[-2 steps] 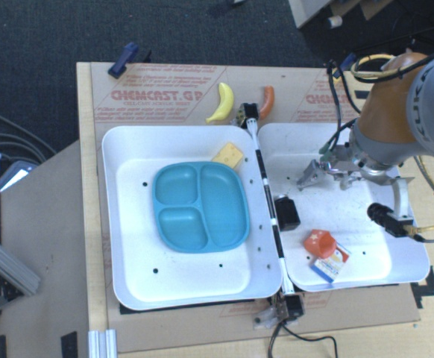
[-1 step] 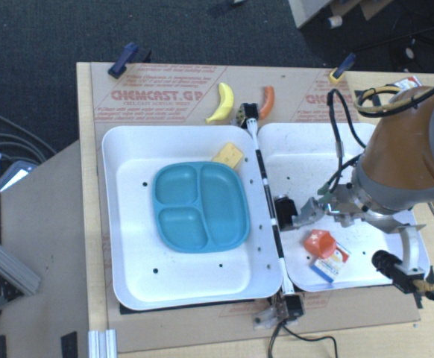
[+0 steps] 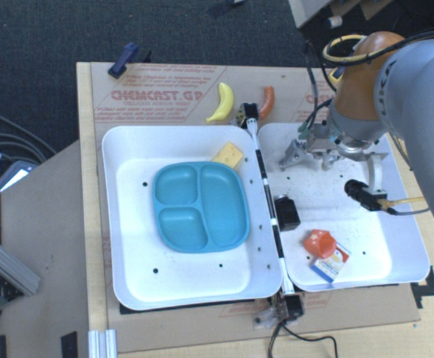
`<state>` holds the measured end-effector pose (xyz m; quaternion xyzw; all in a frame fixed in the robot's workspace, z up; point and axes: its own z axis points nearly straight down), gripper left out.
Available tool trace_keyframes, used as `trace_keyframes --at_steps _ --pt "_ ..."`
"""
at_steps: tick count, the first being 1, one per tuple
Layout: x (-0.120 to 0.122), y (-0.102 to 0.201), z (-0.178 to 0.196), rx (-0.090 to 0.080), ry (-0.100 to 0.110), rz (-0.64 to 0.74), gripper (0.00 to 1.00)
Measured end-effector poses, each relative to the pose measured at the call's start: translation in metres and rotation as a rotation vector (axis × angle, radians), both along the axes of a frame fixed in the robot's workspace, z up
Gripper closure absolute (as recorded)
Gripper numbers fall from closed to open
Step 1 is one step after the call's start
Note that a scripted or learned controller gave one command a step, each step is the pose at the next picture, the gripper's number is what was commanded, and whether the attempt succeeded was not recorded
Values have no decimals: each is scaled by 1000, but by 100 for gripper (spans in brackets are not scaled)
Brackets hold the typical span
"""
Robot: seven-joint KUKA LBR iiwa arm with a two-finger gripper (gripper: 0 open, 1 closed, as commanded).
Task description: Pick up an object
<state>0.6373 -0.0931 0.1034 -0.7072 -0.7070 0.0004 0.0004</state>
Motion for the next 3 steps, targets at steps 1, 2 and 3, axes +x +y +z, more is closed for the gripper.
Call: trace_keyframes --at_steps 1,2,3 --pt "-64 1 -19 1 1 0 0" --pt "14 -5 -18 0 -2 1 0" --pt "14 -5 -8 -1 -3 2 100"
